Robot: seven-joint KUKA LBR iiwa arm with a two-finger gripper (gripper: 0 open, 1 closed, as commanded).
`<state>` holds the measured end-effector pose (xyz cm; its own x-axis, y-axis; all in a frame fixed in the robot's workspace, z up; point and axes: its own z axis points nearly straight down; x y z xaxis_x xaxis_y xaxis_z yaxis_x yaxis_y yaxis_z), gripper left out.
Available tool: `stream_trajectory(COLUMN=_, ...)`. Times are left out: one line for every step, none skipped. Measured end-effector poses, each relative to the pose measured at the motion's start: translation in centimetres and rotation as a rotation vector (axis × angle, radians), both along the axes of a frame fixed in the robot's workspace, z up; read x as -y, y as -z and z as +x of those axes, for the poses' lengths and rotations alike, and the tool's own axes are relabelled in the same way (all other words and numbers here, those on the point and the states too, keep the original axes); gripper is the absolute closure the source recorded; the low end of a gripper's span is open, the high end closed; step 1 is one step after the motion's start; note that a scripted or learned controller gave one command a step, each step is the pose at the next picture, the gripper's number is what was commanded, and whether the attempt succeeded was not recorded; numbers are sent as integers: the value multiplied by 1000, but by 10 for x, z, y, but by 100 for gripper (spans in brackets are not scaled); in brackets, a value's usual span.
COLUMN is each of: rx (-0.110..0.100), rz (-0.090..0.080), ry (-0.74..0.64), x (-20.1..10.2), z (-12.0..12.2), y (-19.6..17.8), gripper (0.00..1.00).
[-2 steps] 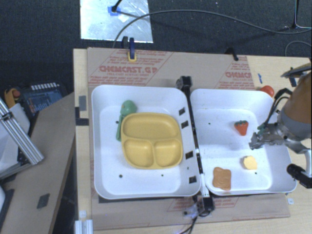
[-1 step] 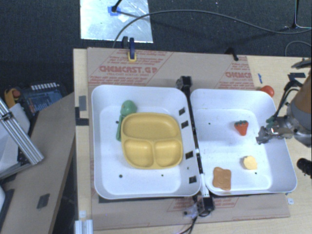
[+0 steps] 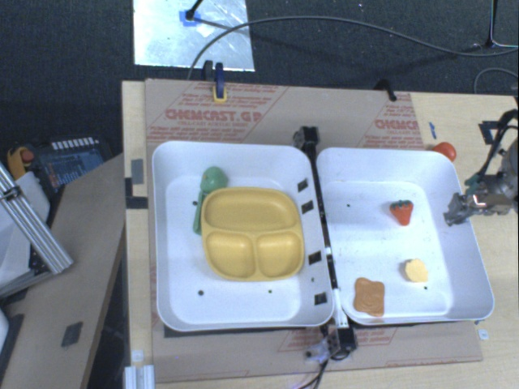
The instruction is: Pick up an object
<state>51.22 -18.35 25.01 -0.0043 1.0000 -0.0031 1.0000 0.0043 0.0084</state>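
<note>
Brown toast piece (image 3: 369,297) lies nearest the lens in right bin (image 3: 466,250) | strawberry (image 3: 402,211) mid-bin | gripper (image 3: 459,209) at bin's right rim, grip state undeterminable | advise centring above strawberry before descent.

At the right edge of the frame, the gripper (image 3: 459,210) was a small grey metal piece with dark fittings and a tiny pinkish-white glint on its body, while thin black cables looped above it beside a pale grey stretch of the arm (image 3: 511,177).
</note>
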Motion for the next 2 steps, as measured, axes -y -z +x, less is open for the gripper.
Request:
stream_trajectory(rx=-6, rz=4, ry=-4, x=-55, z=13, y=12, gripper=100)
stream_trajectory(rx=-6, rz=5, ry=-6, x=-111, z=28, y=5, gripper=100)
